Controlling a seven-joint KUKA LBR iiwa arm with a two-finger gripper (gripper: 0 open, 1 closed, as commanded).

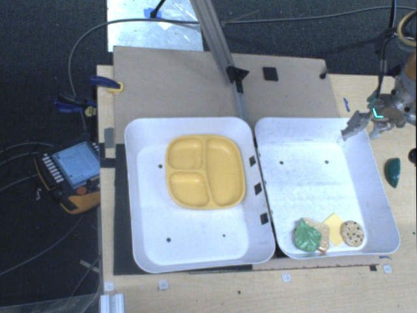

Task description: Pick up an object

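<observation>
Small food toys lie in the right bin (306,175) at its near right corner: a green leafy piece (307,235), a yellow cheese wedge (333,227) and a round speckled cookie (352,233). My gripper (363,126) hangs at the right bin's far right corner, above the rim, well away from the toys. Its two grey fingers stand apart with nothing between them.
A yellow divided plate (204,171) rests in the left bin (150,227). A teal object (392,172) lies on the bench outside the right bin's right wall. A slanted metal pole (212,28) crosses above the bins' far edge. Cables and a handheld device (68,168) lie left of the bench.
</observation>
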